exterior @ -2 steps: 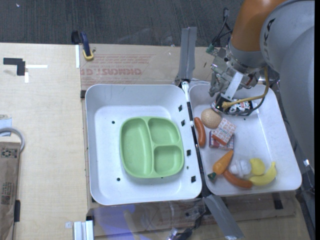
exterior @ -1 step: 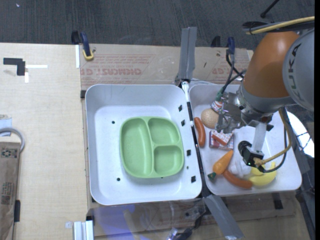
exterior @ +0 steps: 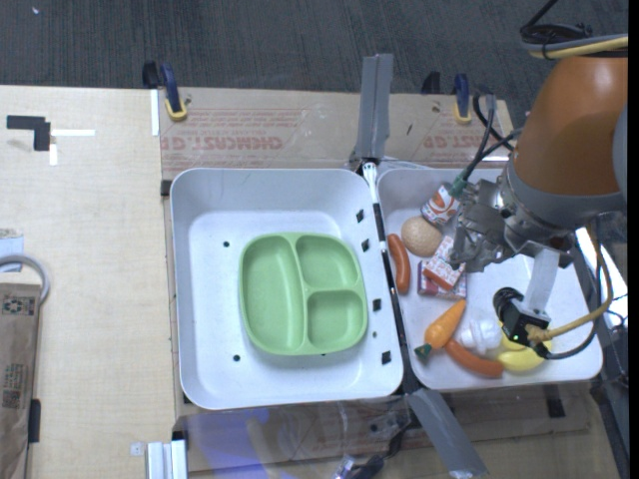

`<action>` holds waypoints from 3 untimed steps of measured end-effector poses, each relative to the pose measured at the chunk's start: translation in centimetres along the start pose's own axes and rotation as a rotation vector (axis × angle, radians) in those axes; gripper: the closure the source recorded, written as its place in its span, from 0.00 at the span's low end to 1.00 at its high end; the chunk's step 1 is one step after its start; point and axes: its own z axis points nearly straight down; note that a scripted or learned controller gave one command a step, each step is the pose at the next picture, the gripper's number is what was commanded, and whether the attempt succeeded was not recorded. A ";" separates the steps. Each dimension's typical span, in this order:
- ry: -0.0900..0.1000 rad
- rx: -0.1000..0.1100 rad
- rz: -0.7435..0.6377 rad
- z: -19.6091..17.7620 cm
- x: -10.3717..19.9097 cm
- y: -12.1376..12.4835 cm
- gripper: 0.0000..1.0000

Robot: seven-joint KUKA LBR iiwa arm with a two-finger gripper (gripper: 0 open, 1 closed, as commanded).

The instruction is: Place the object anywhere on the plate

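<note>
Camera view: green three-compartment plate (exterior: 303, 293) sits in the left bin (exterior: 200, 267), nothing on it. Gripper (exterior: 461, 255) hangs low in the right bin (exterior: 569, 372) over a red-and-white packet (exterior: 440, 277); can't tell its state. Also in that bin: sausage (exterior: 399, 262), tan bun (exterior: 420, 236), carrot (exterior: 443, 325), second sausage (exterior: 475, 361), banana (exterior: 521, 358), small can (exterior: 438, 207).

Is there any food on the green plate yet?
No. The green three-section plastic plate in the left white bin has bare sections. The toy foods, like the orange carrot, lie in the right white bin.
</note>
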 end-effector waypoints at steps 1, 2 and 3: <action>0.000 0.002 0.286 7.0 -2.7 0.0 1.00; -0.001 0.002 0.231 6.8 4.2 6.9 1.00; -0.001 0.001 0.332 9.6 7.5 9.2 1.00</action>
